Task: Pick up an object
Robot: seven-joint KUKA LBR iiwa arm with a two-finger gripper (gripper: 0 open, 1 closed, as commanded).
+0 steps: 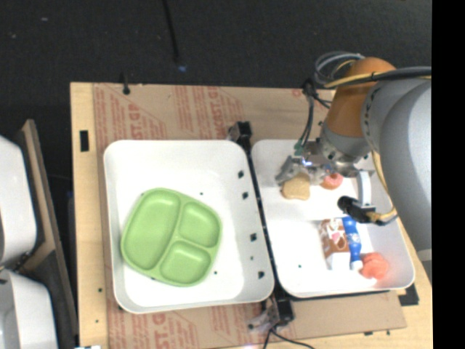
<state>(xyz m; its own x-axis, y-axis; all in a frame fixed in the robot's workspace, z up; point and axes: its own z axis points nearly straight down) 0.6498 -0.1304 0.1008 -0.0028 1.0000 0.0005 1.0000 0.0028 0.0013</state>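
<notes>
Dark floor surrounds my worktop [160,107]. Left bin [131,166]: green tray [171,236], untouched. Right bin [290,267]: my hand [304,167] is low at the back, above a tan piece [296,189]; grip state undetermined. No object is lifted yet; pickup remains.

I see a dark floor [218,27] around the tan bench board [167,107], with white furniture [14,195] at the frame's left edge.
</notes>
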